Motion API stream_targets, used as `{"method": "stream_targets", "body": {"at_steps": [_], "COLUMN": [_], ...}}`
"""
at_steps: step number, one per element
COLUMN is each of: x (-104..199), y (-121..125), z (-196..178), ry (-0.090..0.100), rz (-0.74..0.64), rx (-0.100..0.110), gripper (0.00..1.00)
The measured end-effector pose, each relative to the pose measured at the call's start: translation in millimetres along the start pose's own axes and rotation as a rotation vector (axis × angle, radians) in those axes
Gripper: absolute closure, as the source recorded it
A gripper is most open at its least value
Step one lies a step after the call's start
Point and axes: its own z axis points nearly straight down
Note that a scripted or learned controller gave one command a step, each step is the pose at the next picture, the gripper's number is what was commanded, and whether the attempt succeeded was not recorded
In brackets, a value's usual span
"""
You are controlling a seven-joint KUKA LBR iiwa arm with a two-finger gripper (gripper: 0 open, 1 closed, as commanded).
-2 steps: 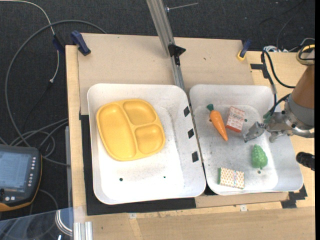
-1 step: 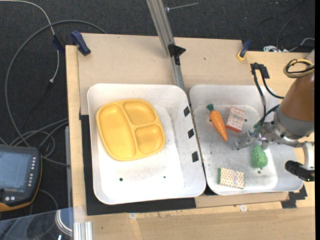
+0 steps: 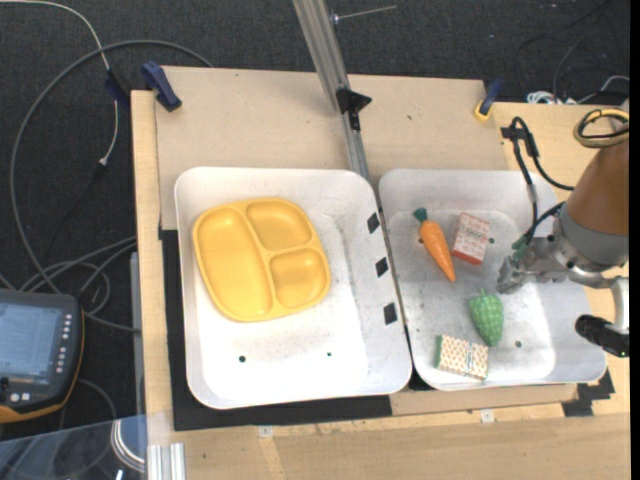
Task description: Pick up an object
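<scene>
Just left of and below the tool (image 3: 512, 274), green toy (image 3: 488, 317); tool's grip state unclear.

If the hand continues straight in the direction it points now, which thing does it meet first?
The hand points down and toward the view's left. The green object lies closest beneath it, so it is probably met first. Depth is unclear from this one view; it might reach the bare floor of the right bin instead.

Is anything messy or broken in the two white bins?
Nothing looks broken or spilled. The yellow divided plate sits a bit crooked in the left bin. In the right bin, the carrot, two small boxes and a green toy lie scattered at different angles, near the gripper.
</scene>
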Motion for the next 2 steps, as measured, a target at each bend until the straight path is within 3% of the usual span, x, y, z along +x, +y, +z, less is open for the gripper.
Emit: {"method": "stream_targets", "body": {"at_steps": [2], "x": [-9.5], "y": [2.1], "z": [-91.1], "ry": [-0.004], "rz": [-0.001], "rx": [-0.005], "gripper": [1.00]}}
